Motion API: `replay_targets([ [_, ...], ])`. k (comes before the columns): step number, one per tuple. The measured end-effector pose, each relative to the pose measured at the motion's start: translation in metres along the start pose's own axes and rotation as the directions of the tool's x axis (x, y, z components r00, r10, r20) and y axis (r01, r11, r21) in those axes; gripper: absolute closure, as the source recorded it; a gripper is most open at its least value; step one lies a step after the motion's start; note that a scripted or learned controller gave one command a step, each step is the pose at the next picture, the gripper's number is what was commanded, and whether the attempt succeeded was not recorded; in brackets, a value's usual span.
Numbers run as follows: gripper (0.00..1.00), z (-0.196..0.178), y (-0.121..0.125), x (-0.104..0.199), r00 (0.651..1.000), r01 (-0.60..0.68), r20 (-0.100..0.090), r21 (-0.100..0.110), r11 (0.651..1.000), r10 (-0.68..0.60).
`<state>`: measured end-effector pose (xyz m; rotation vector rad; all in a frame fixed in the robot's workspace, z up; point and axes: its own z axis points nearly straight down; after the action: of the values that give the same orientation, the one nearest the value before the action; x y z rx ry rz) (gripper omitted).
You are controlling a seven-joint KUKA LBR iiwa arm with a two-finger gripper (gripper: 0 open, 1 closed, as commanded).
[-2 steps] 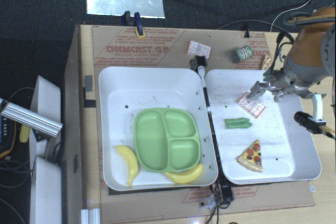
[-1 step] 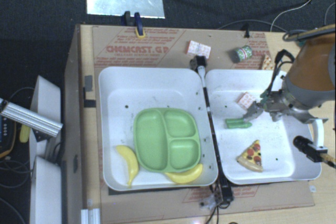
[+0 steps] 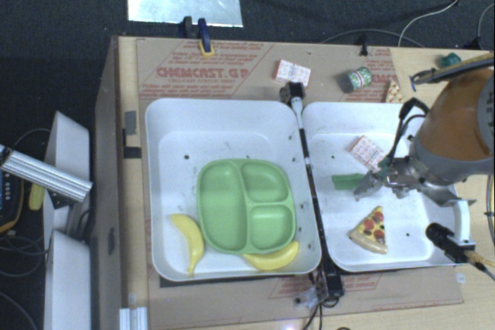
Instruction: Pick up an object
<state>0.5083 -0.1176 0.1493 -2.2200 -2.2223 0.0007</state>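
The likeliest target is the green strip (image 3: 352, 181), a flat, dull-green piece lying in the right bin (image 3: 332, 124), near that bin's middle and close to its left wall. The claw (image 3: 370, 185) hangs right at the strip's right end, tips touching or almost touching it; whether they are spread or closed I cannot tell, and nothing shows clearly between them.

To do this step well, the claw should come straight down astride the strip's narrow width, press close to the bin floor since the piece is thin, then close and lift without dragging. A thin flat thing can slip out or stay behind, so the grip should bite the edges squarely.

Just beside, toward the far wall, lies a small pink-and-white card (image 3: 365, 151), papery and flat. Nearer the counter's front edge sits a pizza slice (image 3: 370, 230), a toy wedge with red dots on yellow.

The left bin (image 3: 232, 116) holds a green plate (image 3: 246, 206), smooth moulded plastic with three sections, and two curved yellow bananas: one (image 3: 189, 240) left of the plate, one (image 3: 272, 257) under its front rim. Both bins are glossy white with rounded corners.
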Motion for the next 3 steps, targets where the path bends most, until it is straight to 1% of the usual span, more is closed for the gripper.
replay_targets([
  [1, 0.0, 0.065, -0.021, -0.011, 1.0, 0.0, 0.0, -0.002, 1.0, 0.0],
  [2, 0.0, 0.034, 0.131, -0.043, 1.0, 0.003, 0.001, -0.006, 1.0, -0.003],
  [3, 0.0, 0.056, 0.132, -0.003, 1.0, 0.004, 0.005, -0.016, 1.0, -0.004],
])
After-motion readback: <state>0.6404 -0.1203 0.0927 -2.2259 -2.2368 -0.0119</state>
